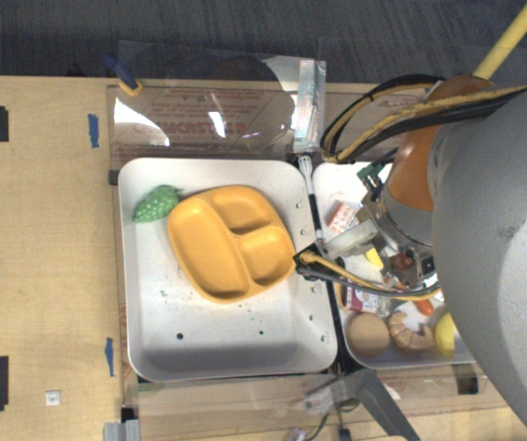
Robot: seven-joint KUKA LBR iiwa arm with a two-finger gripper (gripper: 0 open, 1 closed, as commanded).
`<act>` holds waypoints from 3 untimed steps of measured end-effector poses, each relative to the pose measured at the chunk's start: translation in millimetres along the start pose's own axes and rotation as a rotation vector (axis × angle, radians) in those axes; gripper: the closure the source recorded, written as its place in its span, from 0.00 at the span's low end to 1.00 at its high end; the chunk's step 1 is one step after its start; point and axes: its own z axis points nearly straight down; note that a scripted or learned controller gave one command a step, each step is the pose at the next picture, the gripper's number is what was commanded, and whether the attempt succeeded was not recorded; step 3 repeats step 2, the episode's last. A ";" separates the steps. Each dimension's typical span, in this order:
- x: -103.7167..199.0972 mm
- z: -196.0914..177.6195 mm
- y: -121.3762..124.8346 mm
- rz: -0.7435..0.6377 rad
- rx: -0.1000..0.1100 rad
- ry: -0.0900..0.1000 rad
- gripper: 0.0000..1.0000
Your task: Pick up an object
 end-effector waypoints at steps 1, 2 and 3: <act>-9.9 57.1 66.2 0.151 0.002 -0.005 0.00; -8.5 47.5 63.5 0.144 0.005 -0.007 1.00; -8.5 47.5 63.5 0.144 0.005 -0.007 1.00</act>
